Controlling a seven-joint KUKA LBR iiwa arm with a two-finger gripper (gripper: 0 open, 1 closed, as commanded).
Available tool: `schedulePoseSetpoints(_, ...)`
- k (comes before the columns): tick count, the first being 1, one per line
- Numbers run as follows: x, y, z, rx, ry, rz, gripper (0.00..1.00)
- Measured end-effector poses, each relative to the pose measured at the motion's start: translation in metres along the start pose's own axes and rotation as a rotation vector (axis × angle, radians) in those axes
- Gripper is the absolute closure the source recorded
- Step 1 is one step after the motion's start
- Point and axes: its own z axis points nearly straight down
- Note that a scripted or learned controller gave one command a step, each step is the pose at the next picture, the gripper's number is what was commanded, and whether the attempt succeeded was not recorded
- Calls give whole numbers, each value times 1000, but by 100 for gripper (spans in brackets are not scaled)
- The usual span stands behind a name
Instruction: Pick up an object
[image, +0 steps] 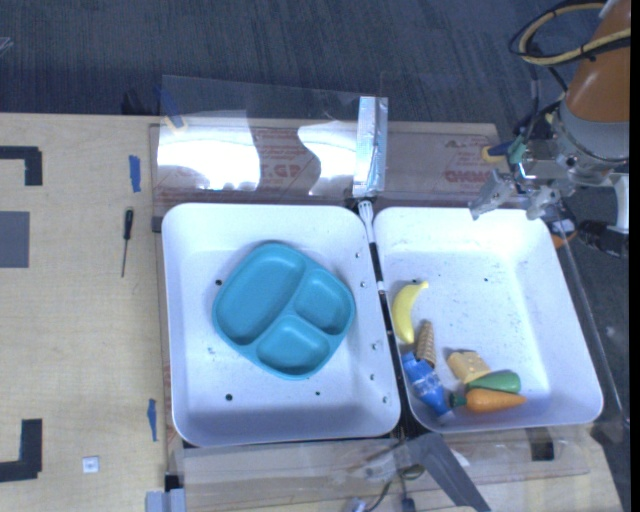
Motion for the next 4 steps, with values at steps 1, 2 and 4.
schedulePoseSetpoints(1, -4, -19, 5, 0, -1, -149, 0)
schedulePoseSetpoints(2, 48, -64, 67, 4, 2, -159, 0)
schedulePoseSetpoints(4, 2, -146, 152, -12, -5, -244, 100)
